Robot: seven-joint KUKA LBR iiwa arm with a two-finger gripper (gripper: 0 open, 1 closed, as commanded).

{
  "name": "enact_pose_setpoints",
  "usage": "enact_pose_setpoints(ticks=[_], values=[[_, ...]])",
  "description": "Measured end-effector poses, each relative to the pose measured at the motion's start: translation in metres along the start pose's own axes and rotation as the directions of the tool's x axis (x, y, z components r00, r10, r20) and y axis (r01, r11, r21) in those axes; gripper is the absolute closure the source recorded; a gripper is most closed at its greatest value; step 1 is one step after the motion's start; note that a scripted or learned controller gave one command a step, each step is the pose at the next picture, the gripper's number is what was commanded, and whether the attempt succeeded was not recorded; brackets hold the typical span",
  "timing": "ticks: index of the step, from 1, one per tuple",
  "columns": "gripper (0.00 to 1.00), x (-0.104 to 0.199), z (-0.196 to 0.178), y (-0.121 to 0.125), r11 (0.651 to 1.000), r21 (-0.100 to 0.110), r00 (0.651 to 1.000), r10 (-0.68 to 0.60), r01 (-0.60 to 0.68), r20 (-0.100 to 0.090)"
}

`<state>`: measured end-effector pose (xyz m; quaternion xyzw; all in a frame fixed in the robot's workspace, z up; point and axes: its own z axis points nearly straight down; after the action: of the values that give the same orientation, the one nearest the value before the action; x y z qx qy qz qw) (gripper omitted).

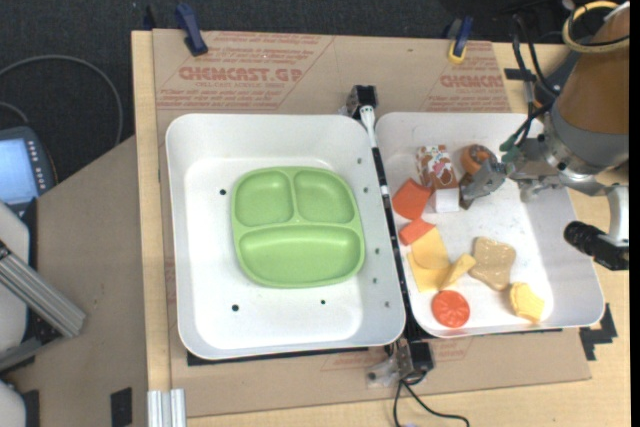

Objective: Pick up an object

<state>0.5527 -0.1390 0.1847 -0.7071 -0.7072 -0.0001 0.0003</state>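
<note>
The right white bin [585, 310] holds several toy food pieces: a red-and-white speckled piece [434, 165], a brown round piece [477, 157], an orange-red block [411, 199], a yellow wedge [430, 256], a tan biscuit shape [493, 262], a red disc [450, 308] and a yellow lump [527, 301]. My gripper [474, 188] reaches in from the right and hangs low over the bin's upper middle, just below the brown round piece and right of a small white block [445, 201]. Nothing shows clearly in its grasp.
The left white bin [195, 215] holds a green divided plate [297, 225]. A black divider strip [378, 175] runs between the bins. The arm's orange band [600, 85] and grey wrist stand over the right bin's far right corner. Blue clamps [190, 27] hold the cardboard base.
</note>
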Motion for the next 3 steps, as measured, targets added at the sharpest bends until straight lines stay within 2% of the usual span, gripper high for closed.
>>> enact_pose_setpoints(ticks=[1, 2, 3], values=[[0.0, -0.059, 0.006, -0.078, 1.0, 0.006, 1.0, 0.009, -0.009, 0.0], [0.0, -0.079, 0.103, 0.025, 1.0, -0.003, 1.0, -0.007, 0.007, -0.012], [0.0, -0.016, 0.085, 0.081, 1.0, -0.008, 1.0, -0.008, 0.008, 0.001]])
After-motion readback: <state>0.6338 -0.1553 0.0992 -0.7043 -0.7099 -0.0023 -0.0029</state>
